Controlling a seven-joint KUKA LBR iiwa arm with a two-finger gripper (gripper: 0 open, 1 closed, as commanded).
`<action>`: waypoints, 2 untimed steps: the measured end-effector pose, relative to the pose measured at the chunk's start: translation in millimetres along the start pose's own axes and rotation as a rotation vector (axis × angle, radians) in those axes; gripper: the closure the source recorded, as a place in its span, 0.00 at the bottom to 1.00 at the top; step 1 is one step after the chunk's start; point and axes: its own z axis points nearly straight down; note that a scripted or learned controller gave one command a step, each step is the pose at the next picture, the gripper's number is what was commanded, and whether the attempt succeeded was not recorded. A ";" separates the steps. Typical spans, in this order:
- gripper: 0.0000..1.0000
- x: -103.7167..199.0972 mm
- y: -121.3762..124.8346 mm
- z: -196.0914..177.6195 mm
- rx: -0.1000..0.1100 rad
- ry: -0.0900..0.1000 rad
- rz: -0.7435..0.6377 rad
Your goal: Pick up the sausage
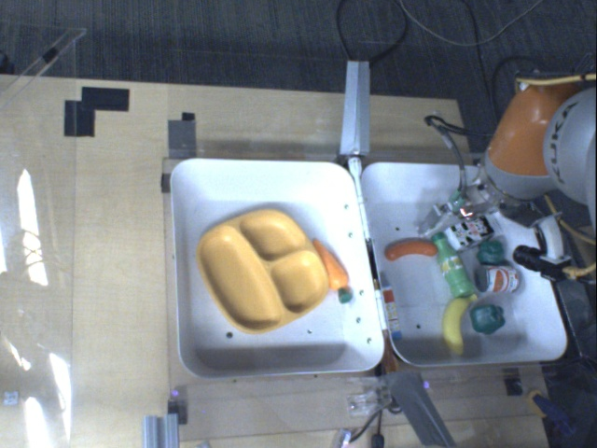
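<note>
Nearest the lens, the arm (pixel 546 138) fills the frame's right edge, its gripper (pixel 464 215) low in the right bin (pixel 410 180) (finger state I cannot tell). Sausage (pixel 410 248) lies just left of it, unlifted; grasp and lift remain.
</note>
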 end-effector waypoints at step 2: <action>0.00 122.0 -44.9 -98.2 0.004 0.003 0.276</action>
